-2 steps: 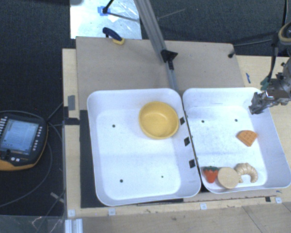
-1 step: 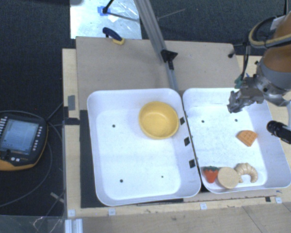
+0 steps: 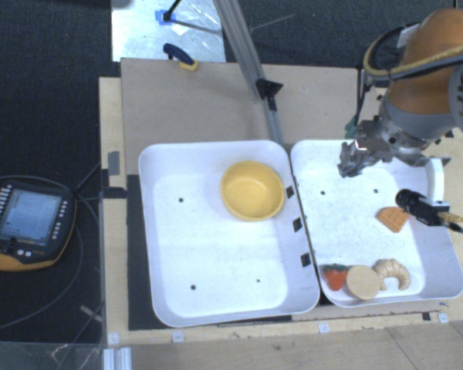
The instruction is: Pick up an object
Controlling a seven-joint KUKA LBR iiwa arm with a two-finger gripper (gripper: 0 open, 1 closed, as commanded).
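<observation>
My gripper [image 3: 353, 163] hovers at upper right; apart or together, I cannot tell. The orange wedge [image 3: 392, 220] looks light and stiff, so I'd pinch its edges.

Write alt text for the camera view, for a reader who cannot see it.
The gripper hangs over the far end of the right bin, which holds an orange wedge and, along its near wall, a red-and-orange piece, a tan disc and a pale croissant shape. The left bin holds a yellow bowl.
</observation>
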